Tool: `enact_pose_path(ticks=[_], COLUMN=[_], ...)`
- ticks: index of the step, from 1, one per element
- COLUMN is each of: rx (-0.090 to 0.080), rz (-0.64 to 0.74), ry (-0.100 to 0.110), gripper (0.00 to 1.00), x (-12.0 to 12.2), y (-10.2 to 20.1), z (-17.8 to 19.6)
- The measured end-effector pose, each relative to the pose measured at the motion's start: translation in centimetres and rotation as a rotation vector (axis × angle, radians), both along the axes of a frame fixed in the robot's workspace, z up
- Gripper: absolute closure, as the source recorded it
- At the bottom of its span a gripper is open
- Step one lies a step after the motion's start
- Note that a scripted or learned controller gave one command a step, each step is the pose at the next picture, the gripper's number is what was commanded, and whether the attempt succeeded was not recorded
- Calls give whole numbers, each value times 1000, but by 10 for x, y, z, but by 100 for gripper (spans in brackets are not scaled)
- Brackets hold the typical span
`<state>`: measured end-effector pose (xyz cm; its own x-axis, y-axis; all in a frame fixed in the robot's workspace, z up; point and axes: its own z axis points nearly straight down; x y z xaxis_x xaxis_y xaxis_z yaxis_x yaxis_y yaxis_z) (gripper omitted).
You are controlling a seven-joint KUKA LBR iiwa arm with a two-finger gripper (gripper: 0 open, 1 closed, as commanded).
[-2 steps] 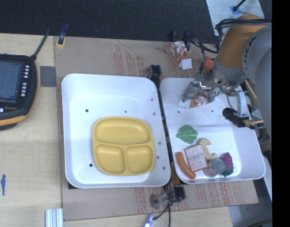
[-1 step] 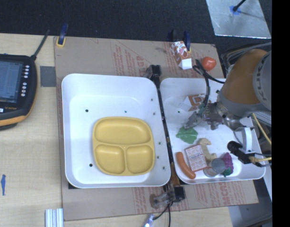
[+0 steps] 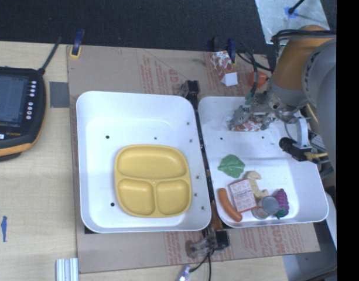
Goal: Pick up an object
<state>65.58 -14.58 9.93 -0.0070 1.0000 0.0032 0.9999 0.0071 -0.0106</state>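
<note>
My gripper [image 3: 248, 120] hangs low over the far part of the right bin [image 3: 302, 174], at the end of the grey arm with its orange band [image 3: 299, 54]. Something small and reddish [image 3: 245, 128] peeks out right beneath it; whether it is held I cannot tell. Nearer the front of that bin lie a green leaf [image 3: 231, 165], a beige piece [image 3: 255, 181], a red-and-white packet [image 3: 242, 195], an orange hot dog [image 3: 229, 205], a small grey can [image 3: 269, 205] and purple grapes [image 3: 281, 199].
The left bin [image 3: 97, 116] holds a yellow divided plate [image 3: 153, 179]. A black-and-orange pendant [image 3: 12, 107] lies at the far left of the bench. A small carton [image 3: 224, 65] and cables sit behind the right bin.
</note>
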Motion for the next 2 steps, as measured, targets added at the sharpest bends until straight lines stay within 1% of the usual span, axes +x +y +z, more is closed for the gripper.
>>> enact_pose_path(ticks=[1, 2], rx=[0, -2], rz=[4, -2], ry=[9, -9], gripper=[100, 100], x=[-1, -23], y=[-1, 73], z=[10, 93])
